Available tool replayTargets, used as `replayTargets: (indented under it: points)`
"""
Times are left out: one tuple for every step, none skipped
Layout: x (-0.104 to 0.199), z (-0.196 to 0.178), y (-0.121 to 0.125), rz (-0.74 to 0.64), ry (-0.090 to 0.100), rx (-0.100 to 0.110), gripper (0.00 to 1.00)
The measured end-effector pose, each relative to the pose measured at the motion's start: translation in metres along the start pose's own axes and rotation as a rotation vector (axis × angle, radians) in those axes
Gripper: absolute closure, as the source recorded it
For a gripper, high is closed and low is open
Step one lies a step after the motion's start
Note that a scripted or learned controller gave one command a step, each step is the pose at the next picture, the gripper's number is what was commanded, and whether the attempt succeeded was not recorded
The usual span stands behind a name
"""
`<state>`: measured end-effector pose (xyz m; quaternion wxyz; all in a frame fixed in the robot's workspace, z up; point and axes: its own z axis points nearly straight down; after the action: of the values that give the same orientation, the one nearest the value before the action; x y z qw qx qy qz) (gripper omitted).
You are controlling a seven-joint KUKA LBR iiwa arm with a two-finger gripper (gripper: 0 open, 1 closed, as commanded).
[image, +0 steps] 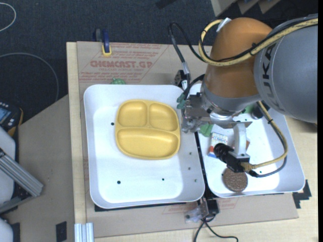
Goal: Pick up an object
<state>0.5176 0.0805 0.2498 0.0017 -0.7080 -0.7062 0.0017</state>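
Note:
A yellow divided plate [148, 129] lies in the left bin [101, 175], toward its back. In the right bin [282, 178] a brown round disc [235, 180] rests near the front edge. A green item [206, 130] and a white card with red marks [220, 136] peek out from under the arm. My gripper [201, 119] hangs low over the right bin's left side, close to the wall between the bins and just above the green item. The orange wrist band and the grey arm hide most of what lies beneath it.
A black connector with a yellow cable [229, 157] hangs from the arm above the disc. A cardboard sheet [126, 59] lies under both bins. A small green scrap [118, 81] sits behind the left bin.

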Motion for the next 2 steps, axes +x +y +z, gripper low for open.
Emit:
replayTargets:
  points:
    - [0.0351, -0.1299, -0.0325, -0.009, 0.006, -0.02, 1.0]
    - [0.0332, -0.1326, -0.032, -0.005, 0.001, -0.009, 1.0]
